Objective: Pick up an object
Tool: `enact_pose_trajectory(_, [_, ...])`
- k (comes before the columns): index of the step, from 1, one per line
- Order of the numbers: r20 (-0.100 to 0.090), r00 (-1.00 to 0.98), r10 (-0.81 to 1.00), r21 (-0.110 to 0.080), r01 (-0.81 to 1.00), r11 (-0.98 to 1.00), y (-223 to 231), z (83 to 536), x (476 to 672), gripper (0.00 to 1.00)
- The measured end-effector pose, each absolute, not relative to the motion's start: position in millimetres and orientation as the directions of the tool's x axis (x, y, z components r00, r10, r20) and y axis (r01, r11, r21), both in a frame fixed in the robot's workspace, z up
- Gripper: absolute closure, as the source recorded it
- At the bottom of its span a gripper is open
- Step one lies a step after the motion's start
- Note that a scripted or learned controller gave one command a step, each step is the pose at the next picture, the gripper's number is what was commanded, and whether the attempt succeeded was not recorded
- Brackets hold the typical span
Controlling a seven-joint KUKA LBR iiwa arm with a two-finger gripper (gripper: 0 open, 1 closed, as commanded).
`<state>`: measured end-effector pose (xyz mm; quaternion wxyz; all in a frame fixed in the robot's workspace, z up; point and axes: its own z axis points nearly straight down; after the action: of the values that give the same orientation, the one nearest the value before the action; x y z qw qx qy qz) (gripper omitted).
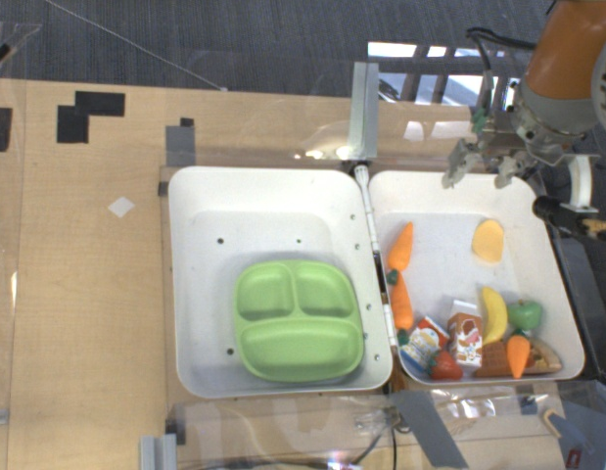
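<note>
Right bin: yellow piece below spread-fingered gripper.

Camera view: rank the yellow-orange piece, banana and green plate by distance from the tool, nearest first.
Tool hangs over the right bin's far edge.
1. Yellow-orange piece: right bin, just below the tool in the view.
2. Banana: right bin, in the pile at the near edge.
3. Green plate: left bin, across the divider, farthest.

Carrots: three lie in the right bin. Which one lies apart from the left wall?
The small carrot beside the banana; the other two hug the wall.
</note>
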<state>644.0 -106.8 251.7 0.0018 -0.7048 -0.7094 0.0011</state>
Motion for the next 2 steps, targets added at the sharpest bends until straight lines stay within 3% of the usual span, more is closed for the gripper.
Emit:
enact_pose_trajectory(1, [0.001, -0.041, 0.999, -0.002, 0.999, 0.041, -88.3, 140.0, 639.2, 0.00])
enact_pose_trajectory(2, [0.000, -0.226, 0.974, 0.004, 0.974, 0.226, -87.7, 95.3, 644.8, 0.00])
